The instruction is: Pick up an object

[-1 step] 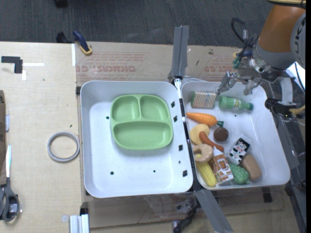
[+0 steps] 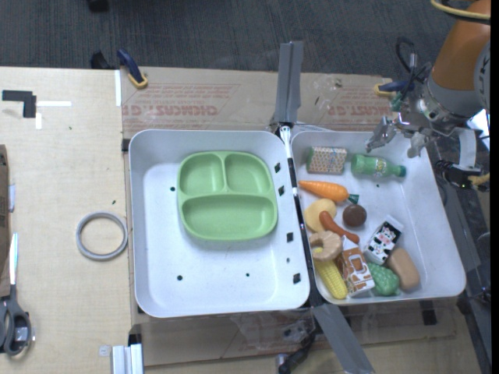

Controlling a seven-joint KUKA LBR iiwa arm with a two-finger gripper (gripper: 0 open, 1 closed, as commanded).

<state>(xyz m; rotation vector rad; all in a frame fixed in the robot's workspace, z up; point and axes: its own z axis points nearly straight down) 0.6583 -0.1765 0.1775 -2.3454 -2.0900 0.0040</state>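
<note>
Approach step: gripper [image 2: 399,133] at upper right over right bin [image 2: 437,209], grip state unreadable; next, descend onto green bottle [image 2: 377,166].

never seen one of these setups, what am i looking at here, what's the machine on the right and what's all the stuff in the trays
It is one photo from a camera fixed above a bench, looking down at a slant. The grey and orange machine is a robot arm; its end effector hangs above the right bin's far edge, with nothing visibly held. That bin holds toy food: a carrot, a green bottle, corn, a small milk carton. The left bin holds a green divided plate. A tape ring lies on the bench.
</note>
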